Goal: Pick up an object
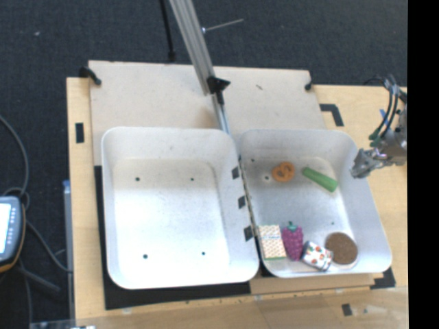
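Note:
The right bin (357, 204) holds several small objects. An orange round piece (282, 172) lies near its far side, with a green cylinder (319, 179) just to its right. Along the near wall sit a pale patterned box (272, 242), a purple bumpy item (293, 242), a white can with red spots (316, 255) and a brown disc (341, 247). My gripper (365, 164) hangs at the bin's right rim, beside the green cylinder and apart from it. Nothing shows between its tips.
The left bin (171, 208) sits next to the right one, sharing a middle divider. A slanted metal pole (195, 43) rises from behind the bins. A handheld pendant (9, 228) lies off the bench at the far left.

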Tool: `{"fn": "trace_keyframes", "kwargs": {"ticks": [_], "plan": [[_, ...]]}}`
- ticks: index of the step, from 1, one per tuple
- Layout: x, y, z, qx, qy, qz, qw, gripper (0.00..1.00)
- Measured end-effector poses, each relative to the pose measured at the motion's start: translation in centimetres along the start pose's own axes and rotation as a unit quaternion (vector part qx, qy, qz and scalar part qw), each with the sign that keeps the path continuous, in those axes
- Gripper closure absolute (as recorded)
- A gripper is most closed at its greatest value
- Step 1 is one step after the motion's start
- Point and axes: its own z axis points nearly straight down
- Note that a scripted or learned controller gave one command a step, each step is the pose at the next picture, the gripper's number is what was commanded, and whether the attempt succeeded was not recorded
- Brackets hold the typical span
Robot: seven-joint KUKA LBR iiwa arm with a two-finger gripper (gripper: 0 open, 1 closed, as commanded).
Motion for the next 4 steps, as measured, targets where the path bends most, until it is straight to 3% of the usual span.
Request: {"fn": "trace_keyframes", "kwargs": {"ticks": [3, 4], "plan": [[16.5, 1.6, 0.6, 0.002, 0.002, -0.003, 1.0000, 1.00], [21.3, 3.5, 1.4, 0.002, 0.001, -0.002, 1.0000, 1.00]]}}
